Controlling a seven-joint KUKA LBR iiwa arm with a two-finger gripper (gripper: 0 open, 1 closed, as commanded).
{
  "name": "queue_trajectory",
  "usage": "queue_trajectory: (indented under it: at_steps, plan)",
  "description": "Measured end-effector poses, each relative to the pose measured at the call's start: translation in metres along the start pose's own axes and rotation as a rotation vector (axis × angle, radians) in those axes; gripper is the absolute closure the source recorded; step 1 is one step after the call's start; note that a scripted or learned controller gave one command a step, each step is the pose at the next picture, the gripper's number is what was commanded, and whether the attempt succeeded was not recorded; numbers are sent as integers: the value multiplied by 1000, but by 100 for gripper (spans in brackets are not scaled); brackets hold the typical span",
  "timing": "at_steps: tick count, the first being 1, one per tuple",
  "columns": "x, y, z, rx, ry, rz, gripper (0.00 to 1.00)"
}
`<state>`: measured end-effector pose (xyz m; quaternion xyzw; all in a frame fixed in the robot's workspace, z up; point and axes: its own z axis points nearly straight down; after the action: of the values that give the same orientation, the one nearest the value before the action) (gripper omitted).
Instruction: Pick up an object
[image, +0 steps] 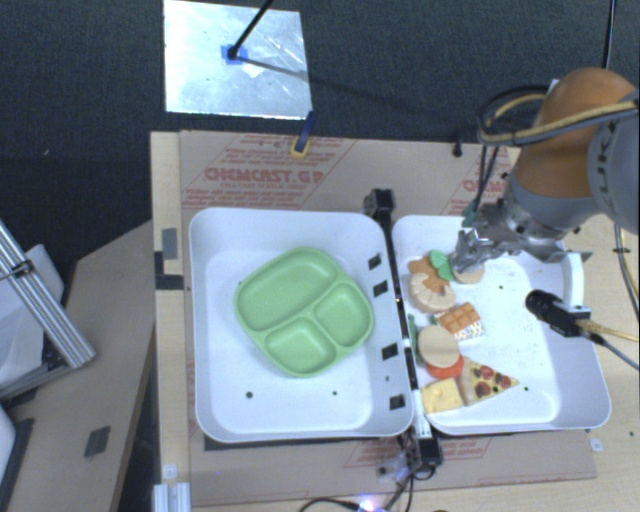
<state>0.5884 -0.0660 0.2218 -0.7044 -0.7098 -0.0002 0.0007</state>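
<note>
The gripper (468, 262) is low in the right bin (560, 385), near its upper left part, just above a pale round food piece (468, 270). From this slanted view it is not possible to tell if the hand is open, closed, or gripping something, because the wrist covers it.

The task's things are toy foods, and they lie in a loose column along the left wall of the right bin. Close to the gripper there is a small cluster of cookies (428, 285) with an orange and green piece on top. Lower comes a waffle block (462, 320), then a round bun (438, 346), and near the lower left corner a pizza slice (487, 381) beside a yellow cheese piece (442, 397). They touch or almost touch each other, so a clean grasp of only one is probably difficult. I think the arm comes down at the top of the column because there the pieces are a little more free.

The left bin (215, 400) carries a green divided plate (303, 310) in its middle, well apart from the foods. I judge that the pick is in its approach or closing step, not yet a lift.
</note>
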Motion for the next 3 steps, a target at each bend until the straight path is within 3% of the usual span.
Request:
queue_trajectory:
  at_steps: [1,2,3]
  plan:
    - [47,-21,-12,0,1,-2,100]
    - [33,-13,-7,-3,-2,7,100]
    - [52,-19,-5,0,-1,1,100]
